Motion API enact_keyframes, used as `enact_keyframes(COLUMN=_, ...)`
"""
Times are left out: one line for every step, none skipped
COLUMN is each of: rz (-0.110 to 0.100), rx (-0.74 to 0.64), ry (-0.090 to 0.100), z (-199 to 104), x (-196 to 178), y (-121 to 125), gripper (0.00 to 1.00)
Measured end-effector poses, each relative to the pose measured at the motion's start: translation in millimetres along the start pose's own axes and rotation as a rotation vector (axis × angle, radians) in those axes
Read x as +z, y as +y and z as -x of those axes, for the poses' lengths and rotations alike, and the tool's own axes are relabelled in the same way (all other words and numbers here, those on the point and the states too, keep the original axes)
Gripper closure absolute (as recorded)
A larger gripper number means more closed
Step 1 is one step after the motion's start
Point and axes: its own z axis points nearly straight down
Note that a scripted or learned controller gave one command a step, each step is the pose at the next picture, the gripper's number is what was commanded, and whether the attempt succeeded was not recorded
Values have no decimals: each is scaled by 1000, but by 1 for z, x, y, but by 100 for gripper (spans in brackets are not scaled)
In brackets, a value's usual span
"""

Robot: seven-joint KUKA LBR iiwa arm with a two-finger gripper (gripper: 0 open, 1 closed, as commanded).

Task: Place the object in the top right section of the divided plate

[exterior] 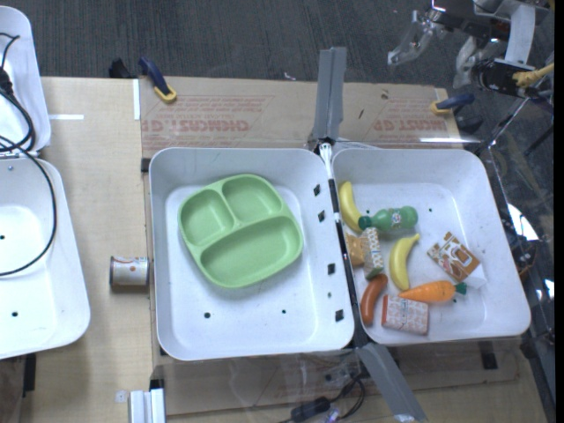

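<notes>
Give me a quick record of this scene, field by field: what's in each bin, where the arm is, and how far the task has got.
left bin: green divided plate, its sections bare
right bin: two bananas, green bottle, carrot, red sausage, several small snack packets
gripper: raised beyond the far edge of the right bin, above the bench, nothing between its fingers
outside the bins: small can lying left of the left bin
task state: no object moved to the plate yet
</notes>
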Motion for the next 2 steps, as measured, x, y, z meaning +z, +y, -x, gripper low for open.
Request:
enact_keyframes(rz=0, rx=0, ry=0, z=0, x=0, y=0, gripper=0)
enact_keyframes(rz=0, rx=0, ry=0, z=0, x=0, y=0, gripper=0)
